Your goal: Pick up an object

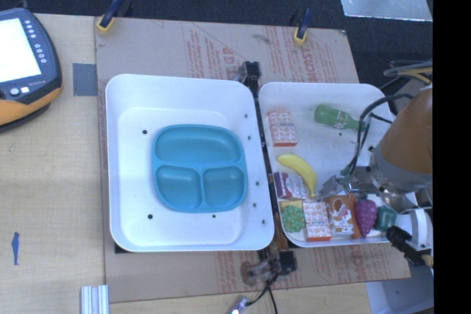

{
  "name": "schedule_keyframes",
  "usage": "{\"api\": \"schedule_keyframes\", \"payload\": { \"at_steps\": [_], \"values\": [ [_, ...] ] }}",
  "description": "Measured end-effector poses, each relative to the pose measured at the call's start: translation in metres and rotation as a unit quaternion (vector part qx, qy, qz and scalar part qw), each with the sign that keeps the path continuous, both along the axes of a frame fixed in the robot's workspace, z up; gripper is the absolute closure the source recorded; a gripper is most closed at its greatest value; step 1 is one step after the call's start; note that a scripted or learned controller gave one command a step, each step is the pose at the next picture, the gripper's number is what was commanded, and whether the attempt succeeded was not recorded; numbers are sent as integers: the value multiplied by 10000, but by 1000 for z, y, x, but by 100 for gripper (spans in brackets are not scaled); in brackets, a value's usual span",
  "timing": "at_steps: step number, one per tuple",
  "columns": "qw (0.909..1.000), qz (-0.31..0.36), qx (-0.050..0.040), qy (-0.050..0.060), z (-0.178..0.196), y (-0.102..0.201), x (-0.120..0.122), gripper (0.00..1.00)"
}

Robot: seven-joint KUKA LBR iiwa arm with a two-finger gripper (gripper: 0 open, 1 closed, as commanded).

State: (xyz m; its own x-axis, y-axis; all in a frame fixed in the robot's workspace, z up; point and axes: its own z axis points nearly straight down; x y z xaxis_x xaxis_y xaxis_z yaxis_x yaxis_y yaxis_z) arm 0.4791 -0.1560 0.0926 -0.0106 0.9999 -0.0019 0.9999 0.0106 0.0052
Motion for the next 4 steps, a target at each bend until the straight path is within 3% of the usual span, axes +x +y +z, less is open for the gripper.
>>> {"api": "schedule_keyframes", "payload": {
  "at_steps": [1, 2, 3, 4],
  "values": [
    [10000, 33, -5, -10, 11, -1, 2, 100],
    [10000, -11, 13, 50, 99, 101, -3, 100],
    [10000, -31, 11, 42, 146, 85, -2, 100],
    [10000, -28, 12, 42, 167, 138, -2, 100]
  ]
}}
